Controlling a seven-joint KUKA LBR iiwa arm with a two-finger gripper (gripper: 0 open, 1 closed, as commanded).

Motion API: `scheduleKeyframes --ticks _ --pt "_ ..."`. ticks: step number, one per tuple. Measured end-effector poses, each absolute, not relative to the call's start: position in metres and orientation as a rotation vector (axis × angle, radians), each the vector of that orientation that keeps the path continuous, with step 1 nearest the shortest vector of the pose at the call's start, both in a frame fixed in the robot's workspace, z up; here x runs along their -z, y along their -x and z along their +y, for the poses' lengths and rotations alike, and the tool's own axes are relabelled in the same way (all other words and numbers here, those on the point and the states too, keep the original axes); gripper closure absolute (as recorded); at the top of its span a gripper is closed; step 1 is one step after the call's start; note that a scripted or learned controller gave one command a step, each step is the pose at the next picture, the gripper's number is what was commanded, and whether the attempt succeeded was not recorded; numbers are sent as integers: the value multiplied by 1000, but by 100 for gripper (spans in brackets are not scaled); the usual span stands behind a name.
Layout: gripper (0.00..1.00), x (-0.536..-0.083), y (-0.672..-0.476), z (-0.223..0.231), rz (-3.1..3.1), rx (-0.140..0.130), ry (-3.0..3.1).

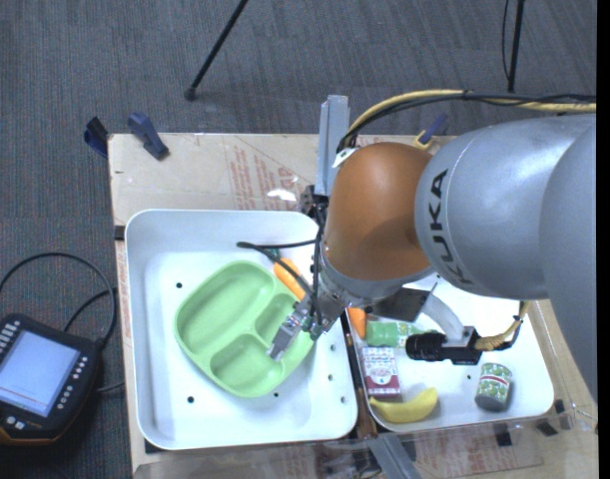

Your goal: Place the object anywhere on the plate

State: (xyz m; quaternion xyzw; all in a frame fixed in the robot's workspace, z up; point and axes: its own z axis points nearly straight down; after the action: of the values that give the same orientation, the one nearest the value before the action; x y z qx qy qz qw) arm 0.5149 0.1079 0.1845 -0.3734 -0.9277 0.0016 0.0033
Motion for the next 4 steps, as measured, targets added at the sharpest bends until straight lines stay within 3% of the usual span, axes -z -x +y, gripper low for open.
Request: scheduleKeyframes --ticks 1,2,4 --pt "100 -191 -517 103 -2897 -9 1187" --pt "0 -191 -517 103 -2896 -9 1188" --pt "0 -191 -517 103 -2896 -9 1188"
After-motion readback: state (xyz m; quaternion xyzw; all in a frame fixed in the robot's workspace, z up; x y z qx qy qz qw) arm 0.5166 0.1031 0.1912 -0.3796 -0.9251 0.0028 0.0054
